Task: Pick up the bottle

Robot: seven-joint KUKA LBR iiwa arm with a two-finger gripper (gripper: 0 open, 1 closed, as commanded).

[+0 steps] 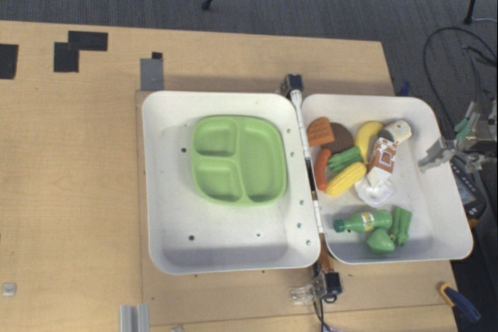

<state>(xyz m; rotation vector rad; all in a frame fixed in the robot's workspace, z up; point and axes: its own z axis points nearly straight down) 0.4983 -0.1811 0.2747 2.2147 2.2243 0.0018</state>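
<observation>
- Camera view: the gripper [445, 154] is sitting at the right edge of the scene, level with the right rim of the right bin [459, 223], and is carrying nothing. Whether it is apart or together cannot be told at this size.
- The bottle [362, 223] is lying on its side in the right bin, to the left of the gripper and lower in the view, well apart from it. It is green with a yellow band, and its neck is pointing left toward the divider between the 2 bins.
- A green pepper-like toy [389, 232] is lying just beside the bottle's base, on the side nearer the gripper.
- A clear cup [377, 191] is resting between the gripper and the bottle, closer to the bottle.
- A carton [384, 152] with a red and white label is lying left of the gripper at about the gripper's height in the view, with a banana [367, 139] touching its far side.
- A corn cob [345, 179] is lying further left, beside a carrot [323, 168] and a brown round item [338, 137].
- The left bin [167, 167] is sitting far left of the gripper and is holding a green divided plate [238, 159] with 3 compartments.
</observation>
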